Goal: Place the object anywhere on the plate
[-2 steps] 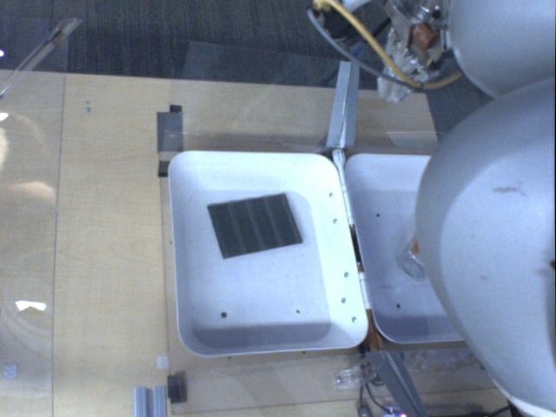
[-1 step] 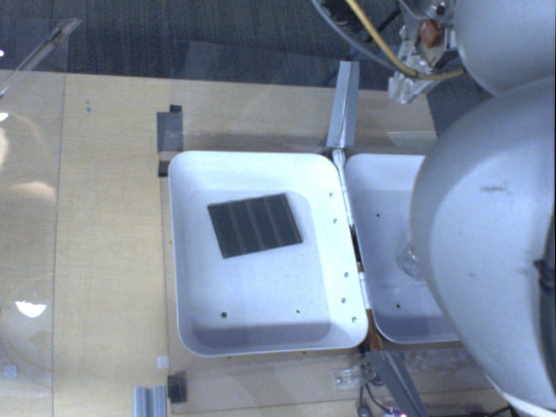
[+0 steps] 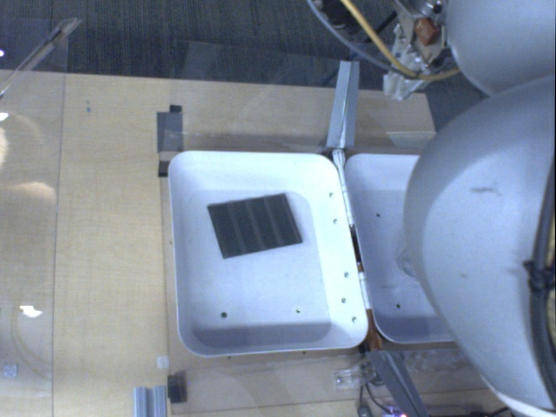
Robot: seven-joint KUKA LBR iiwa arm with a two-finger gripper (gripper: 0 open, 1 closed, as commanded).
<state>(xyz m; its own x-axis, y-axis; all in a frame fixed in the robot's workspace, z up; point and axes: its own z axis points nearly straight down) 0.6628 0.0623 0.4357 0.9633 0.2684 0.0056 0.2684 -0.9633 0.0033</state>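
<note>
A dark grey ribbed rectangular plate (image 3: pixel 255 224) lies flat in the left white bin (image 3: pixel 261 320), toward its back left part, turned slightly. The grey arm (image 3: pixel 486 215) bulks over the right side of the view and covers most of the right bin (image 3: pixel 382 233). Its wrist end with yellow cabling (image 3: pixel 408 33) sits at the top, beyond the bins' far edge. No loose object shows on the plate or on the visible bin floors.
A metal divider post (image 3: pixel 341 111) rises between the two bins at the back. Small black clamps (image 3: pixel 171 129) sit at the left bin's corners. The wooden bench (image 3: pixel 87 233) stretches to the left, with a transparent panel edge along it.
</note>
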